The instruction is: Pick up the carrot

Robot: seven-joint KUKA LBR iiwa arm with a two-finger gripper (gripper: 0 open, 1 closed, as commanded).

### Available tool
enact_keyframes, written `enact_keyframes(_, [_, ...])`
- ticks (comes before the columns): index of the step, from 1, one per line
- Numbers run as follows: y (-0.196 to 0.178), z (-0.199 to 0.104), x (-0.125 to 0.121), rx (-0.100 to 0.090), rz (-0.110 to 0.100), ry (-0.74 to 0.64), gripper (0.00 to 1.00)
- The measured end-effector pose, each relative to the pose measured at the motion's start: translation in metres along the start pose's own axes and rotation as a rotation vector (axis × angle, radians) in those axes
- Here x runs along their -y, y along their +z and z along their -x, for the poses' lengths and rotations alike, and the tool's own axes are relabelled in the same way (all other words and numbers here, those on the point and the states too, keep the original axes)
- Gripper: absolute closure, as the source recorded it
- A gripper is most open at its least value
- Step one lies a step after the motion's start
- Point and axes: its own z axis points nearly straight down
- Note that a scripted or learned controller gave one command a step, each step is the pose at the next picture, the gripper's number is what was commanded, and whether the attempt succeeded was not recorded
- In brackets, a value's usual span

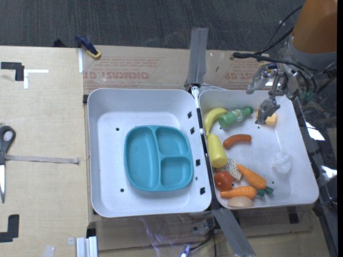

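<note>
Two orange carrots lie at the front of the right bin (300, 143). One carrot (252, 176) runs slantwise with a green stub at its lower right end. The other carrot (238, 193) lies flat just below it, between a red tomato (223, 180) and a pale egg-shaped piece (240, 202). My gripper (266, 105) hangs over the far right part of this bin, well back from both carrots, right beside a small yellow-orange block (271, 119). Neither carrot is touched.
The right bin also holds a banana (212, 117), a green bottle (234, 116), a red sausage (237, 140), a yellow cylinder (217, 151) and a clear cup (282, 163). A teal divided tray (159, 158) sits in the left bin (102, 143). Scissors (4, 143) lie at far left.
</note>
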Motion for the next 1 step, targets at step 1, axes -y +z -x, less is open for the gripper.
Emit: enact_keyframes(1, [0.0574, -0.0491, -0.0079, -0.001, 0.0, 0.079, 0.0])
